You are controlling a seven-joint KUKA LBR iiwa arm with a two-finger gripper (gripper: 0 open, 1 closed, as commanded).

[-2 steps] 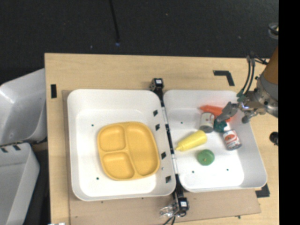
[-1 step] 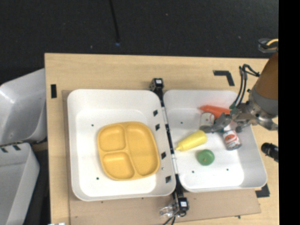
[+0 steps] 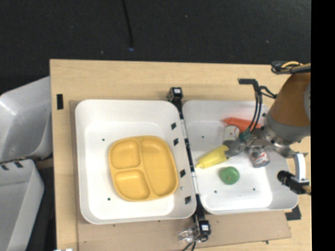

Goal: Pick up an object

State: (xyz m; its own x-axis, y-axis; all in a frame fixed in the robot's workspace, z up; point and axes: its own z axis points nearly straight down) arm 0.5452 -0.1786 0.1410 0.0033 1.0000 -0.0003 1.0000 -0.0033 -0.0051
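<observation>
Nothing looks lifted yet: the gripper [image 3: 233, 146] hangs low in the right bin [image 3: 209, 203], at the yellow object [image 3: 211, 158], its grip impossible to tell.

Worktop [image 3: 131, 80] pale tan wood. Both bins plain white, left bin [image 3: 89, 124] and right bin [image 3: 209, 114]. Divided plate [image 3: 142, 167] mustard yellow, no pattern. Squeeze bottle [image 3: 212, 157] bright yellow. Round thing [image 3: 229, 175] green. Carrot-ish item [image 3: 236, 122] orange-red. Small can [image 3: 259, 157] silvery with red. Arm [image 3: 290, 109] orange-brown band, grey below. Background black.
</observation>
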